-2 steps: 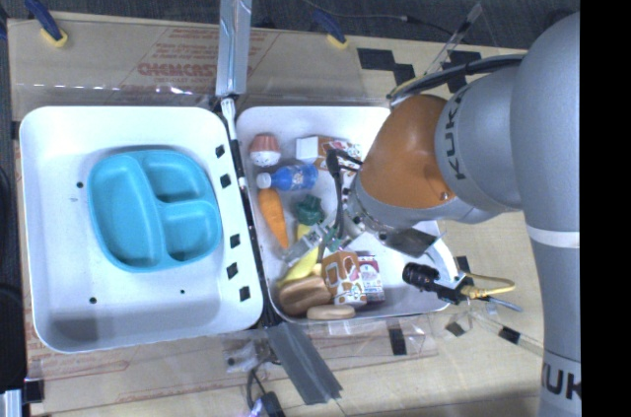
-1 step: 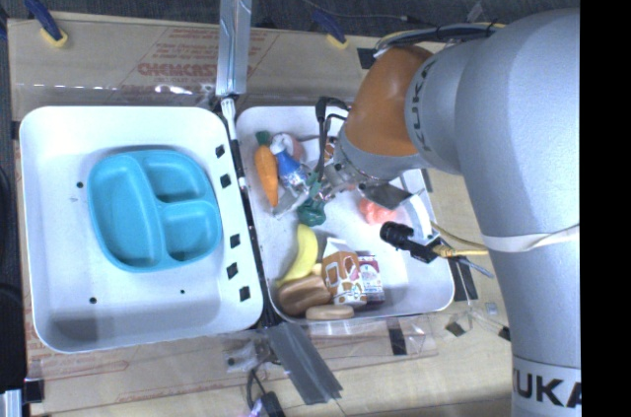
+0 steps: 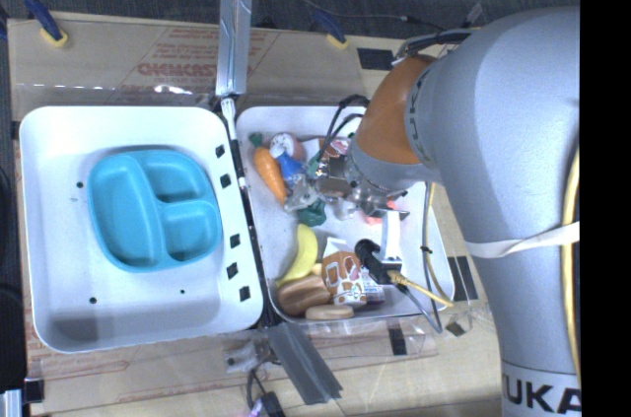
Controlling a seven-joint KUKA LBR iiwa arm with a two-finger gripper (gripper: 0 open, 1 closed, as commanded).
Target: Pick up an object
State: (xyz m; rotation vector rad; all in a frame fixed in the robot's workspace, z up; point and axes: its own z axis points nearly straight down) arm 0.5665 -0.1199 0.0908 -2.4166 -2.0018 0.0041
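Jaws low in crowded right bin, state unreadable (wrist blocks sight). Risk: nudging carrot or banana, closing between tightly packed toys.

White capitals "UKA" on the grey arm base at lower right, the remainder of the brand name cut off by the frame edge. Faint reddish mirrored print on the cardboard sheet behind the bins, too washed out to read. Small printed markings on the brown-and-white packet in the right bin, too small to read. No other legible text or numbers.
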